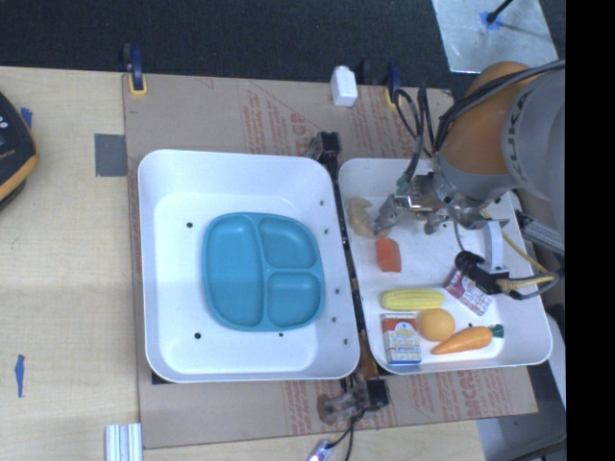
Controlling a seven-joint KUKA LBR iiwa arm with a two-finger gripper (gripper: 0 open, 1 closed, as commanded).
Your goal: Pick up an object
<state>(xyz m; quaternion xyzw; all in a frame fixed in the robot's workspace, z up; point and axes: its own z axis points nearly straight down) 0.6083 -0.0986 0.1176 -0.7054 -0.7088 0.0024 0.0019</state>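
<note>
Faintly, unreadable red cardboard (288, 123) lettering.

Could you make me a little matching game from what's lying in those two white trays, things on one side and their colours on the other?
Things:
1. divided plate
2. carrot
3. corn cob
4. small block

Colours:
A. yellow
B. red
C. blue
D. orange with a green tip

Pairs: 1-C, 2-D, 3-A, 4-B
</note>
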